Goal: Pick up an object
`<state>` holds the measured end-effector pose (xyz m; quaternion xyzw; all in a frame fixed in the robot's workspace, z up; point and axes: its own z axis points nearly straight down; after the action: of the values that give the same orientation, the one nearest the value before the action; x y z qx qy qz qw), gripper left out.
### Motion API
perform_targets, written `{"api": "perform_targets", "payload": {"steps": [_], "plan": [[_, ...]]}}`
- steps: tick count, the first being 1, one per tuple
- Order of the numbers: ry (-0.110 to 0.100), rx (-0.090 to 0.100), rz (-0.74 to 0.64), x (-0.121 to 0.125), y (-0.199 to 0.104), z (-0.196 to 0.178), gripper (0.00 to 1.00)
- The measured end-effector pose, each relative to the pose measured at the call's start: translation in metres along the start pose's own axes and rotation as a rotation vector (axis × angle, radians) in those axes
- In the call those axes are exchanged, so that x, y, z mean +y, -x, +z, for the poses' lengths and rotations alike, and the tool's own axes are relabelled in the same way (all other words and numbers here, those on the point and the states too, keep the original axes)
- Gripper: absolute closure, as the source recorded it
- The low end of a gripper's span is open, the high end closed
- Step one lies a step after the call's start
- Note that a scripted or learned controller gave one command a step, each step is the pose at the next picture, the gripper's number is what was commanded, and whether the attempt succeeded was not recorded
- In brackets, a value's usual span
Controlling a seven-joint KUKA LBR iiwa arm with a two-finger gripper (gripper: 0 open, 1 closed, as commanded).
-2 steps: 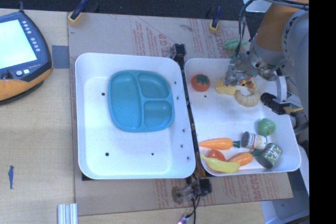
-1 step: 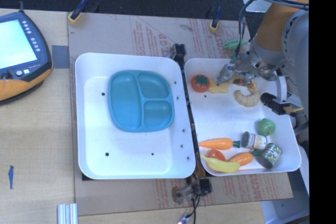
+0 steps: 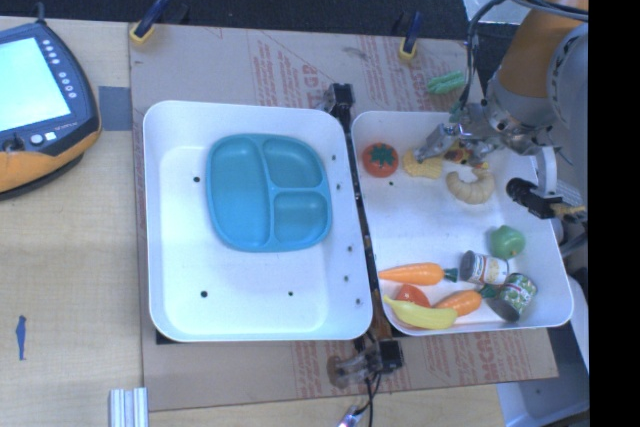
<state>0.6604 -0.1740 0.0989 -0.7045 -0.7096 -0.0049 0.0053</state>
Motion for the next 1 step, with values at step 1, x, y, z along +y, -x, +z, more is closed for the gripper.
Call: {"api": "perform_targets", "payload": {"steps": [1], "plan": [[0.002, -0.004, -0.005, 0.0006, 0.0013, -0.0111, 1.0]]}}
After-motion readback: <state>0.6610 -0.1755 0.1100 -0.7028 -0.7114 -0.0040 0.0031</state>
